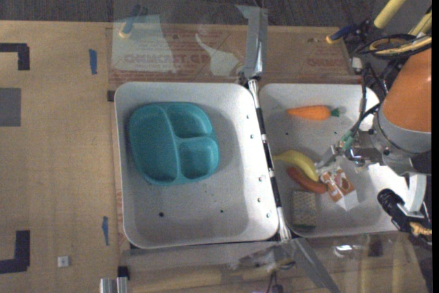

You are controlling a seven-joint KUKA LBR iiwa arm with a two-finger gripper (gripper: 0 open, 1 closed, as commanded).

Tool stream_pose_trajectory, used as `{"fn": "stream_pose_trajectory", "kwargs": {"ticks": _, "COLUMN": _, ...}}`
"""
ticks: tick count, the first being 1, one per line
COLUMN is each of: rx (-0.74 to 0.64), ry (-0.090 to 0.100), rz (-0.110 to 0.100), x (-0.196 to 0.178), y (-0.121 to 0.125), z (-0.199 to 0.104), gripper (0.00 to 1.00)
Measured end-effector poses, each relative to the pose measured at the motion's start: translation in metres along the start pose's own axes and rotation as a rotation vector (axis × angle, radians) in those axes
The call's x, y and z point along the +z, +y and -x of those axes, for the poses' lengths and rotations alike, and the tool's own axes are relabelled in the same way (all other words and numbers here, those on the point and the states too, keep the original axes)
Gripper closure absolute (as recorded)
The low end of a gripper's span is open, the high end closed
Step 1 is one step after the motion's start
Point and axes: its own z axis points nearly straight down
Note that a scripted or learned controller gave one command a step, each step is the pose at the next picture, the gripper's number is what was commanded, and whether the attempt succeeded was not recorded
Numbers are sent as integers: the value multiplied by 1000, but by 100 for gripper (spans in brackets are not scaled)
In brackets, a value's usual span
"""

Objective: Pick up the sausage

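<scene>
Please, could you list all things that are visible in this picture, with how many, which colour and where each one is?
left bin: 1, white, left half of the bench
right bin: 1, white, beside the left bin
divided plate: 1, teal, three compartments, in the left bin toward its far left
carrot: 1, orange with a green end, far part of the right bin
banana: 1, yellow, left part of the right bin
sausage: 1, red-brown, right bin, just below the banana
small carton: 1, orange and white, right bin, right of the sausage
flat mesh-like piece: 1, grey, near side of the right bin
arm: 1, grey with an orange band, from the right
gripper: 1, over the right bin, above the carton
</scene>
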Motion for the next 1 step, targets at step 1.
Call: {"fn": "stream_pose_trajectory", "kwargs": {"ticks": 1, "rx": -126, "ry": 0, "rz": -1, "x": 25, "y": 17, "z": -52, "gripper": 0}}
